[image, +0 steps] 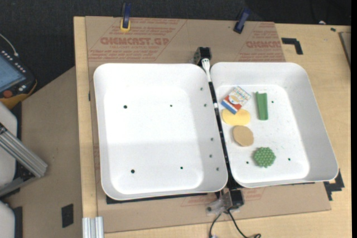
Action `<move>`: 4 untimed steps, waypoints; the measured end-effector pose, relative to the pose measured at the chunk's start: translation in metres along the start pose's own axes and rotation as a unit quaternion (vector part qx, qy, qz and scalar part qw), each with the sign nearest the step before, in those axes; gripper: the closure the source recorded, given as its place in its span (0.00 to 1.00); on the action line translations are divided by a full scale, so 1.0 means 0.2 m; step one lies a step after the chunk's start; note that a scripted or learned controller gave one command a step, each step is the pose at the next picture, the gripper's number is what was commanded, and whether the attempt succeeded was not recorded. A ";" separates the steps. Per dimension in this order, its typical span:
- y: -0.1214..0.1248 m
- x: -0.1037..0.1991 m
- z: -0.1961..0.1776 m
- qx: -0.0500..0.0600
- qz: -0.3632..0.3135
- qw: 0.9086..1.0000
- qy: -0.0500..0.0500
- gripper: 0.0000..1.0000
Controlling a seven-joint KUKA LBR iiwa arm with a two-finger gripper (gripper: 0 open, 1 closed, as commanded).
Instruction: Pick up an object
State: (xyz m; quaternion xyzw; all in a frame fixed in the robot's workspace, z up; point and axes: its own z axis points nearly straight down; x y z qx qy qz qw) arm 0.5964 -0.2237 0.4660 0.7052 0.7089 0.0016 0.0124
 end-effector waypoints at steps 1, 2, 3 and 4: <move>0.00 0.00 -0.06 -0.002 -0.001 1.000 -0.002 1.00; 0.01 0.00 -0.11 -0.005 -0.001 1.000 -0.003 1.00; 0.01 0.00 -0.17 -0.007 -0.002 1.000 -0.005 1.00; 0.02 0.00 -0.22 -0.010 -0.002 1.000 -0.007 1.00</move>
